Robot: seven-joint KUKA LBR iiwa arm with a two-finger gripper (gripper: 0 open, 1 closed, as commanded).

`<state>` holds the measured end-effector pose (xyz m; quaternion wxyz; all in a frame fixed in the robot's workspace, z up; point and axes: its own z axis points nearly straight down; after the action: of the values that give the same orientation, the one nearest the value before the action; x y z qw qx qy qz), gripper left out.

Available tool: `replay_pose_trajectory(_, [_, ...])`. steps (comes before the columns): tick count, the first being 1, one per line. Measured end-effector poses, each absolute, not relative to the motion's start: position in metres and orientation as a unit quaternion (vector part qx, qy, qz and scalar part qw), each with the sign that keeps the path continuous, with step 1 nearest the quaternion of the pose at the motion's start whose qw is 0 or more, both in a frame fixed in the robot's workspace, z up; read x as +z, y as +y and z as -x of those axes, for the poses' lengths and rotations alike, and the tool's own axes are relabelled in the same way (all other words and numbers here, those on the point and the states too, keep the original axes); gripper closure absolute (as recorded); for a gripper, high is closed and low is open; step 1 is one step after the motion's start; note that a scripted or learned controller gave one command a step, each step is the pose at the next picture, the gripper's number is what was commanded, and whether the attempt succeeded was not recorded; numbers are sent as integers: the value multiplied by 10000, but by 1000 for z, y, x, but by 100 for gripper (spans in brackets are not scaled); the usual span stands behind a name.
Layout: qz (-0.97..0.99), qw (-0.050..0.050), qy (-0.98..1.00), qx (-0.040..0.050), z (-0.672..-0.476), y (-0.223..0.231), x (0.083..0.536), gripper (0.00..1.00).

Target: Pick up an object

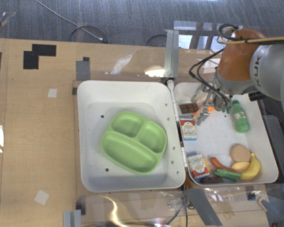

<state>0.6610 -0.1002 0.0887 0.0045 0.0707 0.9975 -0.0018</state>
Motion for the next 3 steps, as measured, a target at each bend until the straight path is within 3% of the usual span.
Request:
replay_pose_trajectory(1, [-552,52,9985,-16,-622,-168,89,0])
replay_pose_trajectory(2, [-1372,68,9905,-54,-628,-102,90,0])
replay_pose_trajectory(3, [-1348,135,9908,-26,-632,-99,105,100])
